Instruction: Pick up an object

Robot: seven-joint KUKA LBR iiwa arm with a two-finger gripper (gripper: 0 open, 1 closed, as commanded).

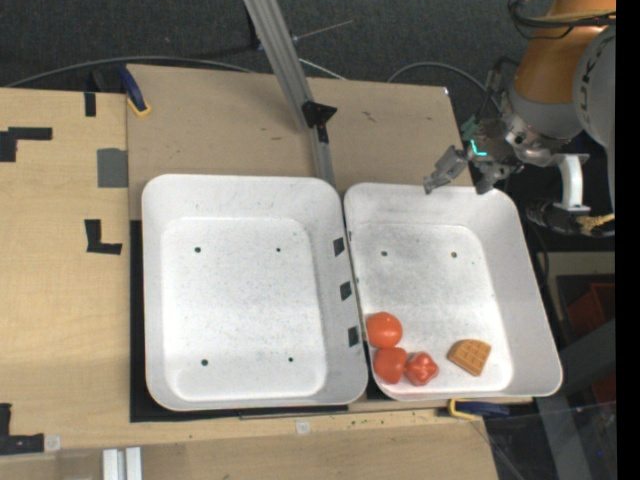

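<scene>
Objects to pick: four small items lie in the near part of the right-hand shallow white plastic bin [500,258], none of them lifted.
Round orange-red ball-like piece [384,329]: near-left area of that bin, close to its left wall.
Second red rounded piece [390,365]: just nearer than the first, touching or almost touching it.
Red lumpy piece shaped like a small pepper [421,369]: immediately right of the second red piece, pressed against it.
Tan waffle-patterned square piece [469,356]: a little to the right of the red cluster, apart from it.
Two-finger gripper [462,171]: at the far right corner of the right bin, above its rim, well apart from all four items; its dark fingers stand spread, with nothing between them.
Grey arm with orange band [560,63]: reaches in from the far right.
Left-hand shallow white plastic bin [240,193]: sits beside the right bin, their inner walls meeting.
Wooden bench top [60,268]: carries both bins.
Progress: judged as not started; approach, descent, closing on one item and lifting all remain.
</scene>
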